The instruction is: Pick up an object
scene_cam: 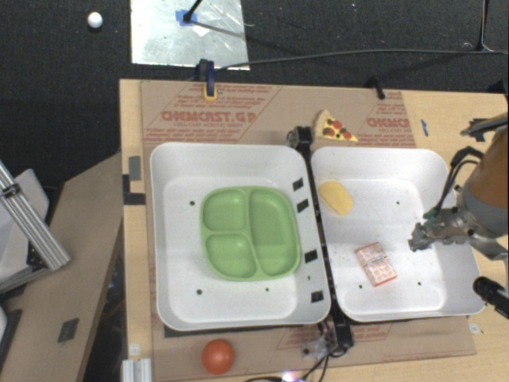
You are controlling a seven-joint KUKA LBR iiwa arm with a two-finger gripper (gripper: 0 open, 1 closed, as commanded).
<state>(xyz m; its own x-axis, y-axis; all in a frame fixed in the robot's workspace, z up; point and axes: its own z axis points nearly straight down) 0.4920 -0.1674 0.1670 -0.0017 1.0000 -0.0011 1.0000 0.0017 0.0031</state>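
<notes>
In the right white bin (433, 165) lie a yellow oval object (336, 197) near the far left corner and a small pink-and-white packet (375, 263) toward the front. My gripper (420, 238) hangs over the right part of this bin, about a hand's width right of the packet and slightly farther back. Nothing shows in its grasp. The grey arm (489, 189) comes in from the right edge.
The left white bin (171, 173) holds a green divided plate (250, 232). A toy pizza slice (335, 127) lies on the cardboard behind the bins. A red ball (218, 356) sits in front of the left bin. Black clips (306, 213) line the rim between the bins.
</notes>
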